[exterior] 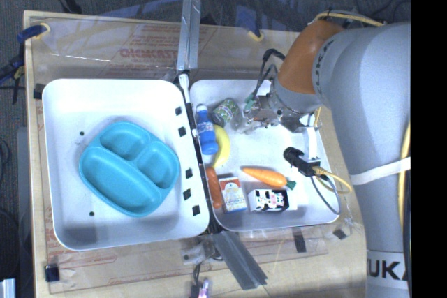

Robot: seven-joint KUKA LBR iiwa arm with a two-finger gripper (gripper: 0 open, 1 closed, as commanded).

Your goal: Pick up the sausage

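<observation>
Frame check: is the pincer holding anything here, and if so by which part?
Cannot be told. The pincer sits low at the far end of the right bin; the sausage lies apart, along the bin's left wall.

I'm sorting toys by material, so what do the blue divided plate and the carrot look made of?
The blue divided plate looks like moulded plastic: uniform colour, soft sheen, rounded compartments. The carrot looks like a plastic toy: smooth, evenly orange, with a small green tip. It could be rubber; I can't tell.

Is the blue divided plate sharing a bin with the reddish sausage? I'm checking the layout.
No: the blue divided plate lies in the left white bin, the reddish sausage in the right one.
</observation>
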